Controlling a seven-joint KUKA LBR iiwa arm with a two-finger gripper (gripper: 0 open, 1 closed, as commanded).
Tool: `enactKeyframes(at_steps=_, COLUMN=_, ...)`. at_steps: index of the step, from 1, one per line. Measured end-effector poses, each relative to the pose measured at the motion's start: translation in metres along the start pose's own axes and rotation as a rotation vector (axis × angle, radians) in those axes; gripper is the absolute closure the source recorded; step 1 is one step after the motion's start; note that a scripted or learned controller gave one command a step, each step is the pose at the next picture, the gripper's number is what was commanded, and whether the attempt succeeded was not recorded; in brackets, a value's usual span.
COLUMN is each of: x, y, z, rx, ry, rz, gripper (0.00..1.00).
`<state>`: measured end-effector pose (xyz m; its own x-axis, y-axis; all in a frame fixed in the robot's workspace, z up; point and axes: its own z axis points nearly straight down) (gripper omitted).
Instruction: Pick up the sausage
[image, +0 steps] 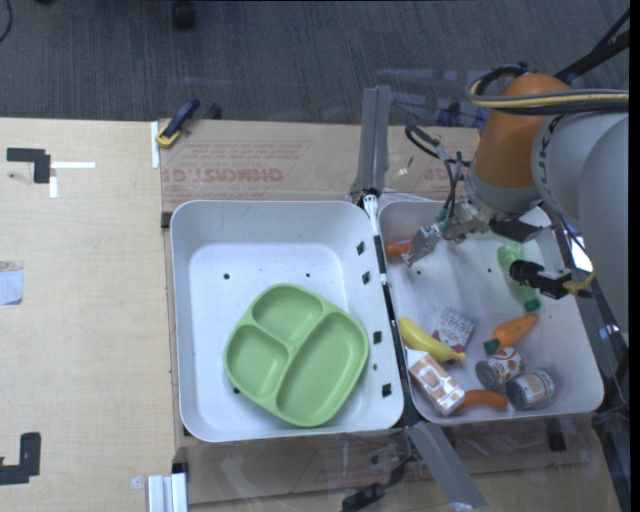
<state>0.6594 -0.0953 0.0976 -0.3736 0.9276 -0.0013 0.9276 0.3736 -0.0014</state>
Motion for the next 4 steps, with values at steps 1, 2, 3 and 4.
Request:
enactKeyframes(at_steps=1, x=0.0, y=0.0, z=0.0, rx=0.0, ry=0.0, rz=0.0, gripper=0.0)
enactKeyframes(at_steps=2, x=0.0, y=0.0, z=0.0, rx=0.0, ry=0.0, rz=0.0, gripper=0.0)
enactKeyframes(at_steps=3, x=0.0, y=0.0, z=0.0, rx=0.0, ry=0.0, rz=0.0, gripper=0.0)
enactKeyframes(at_steps=4, x=0.0, y=0.0, z=0.0, rx=0.0, ry=0.0, rz=0.0, gripper=0.0)
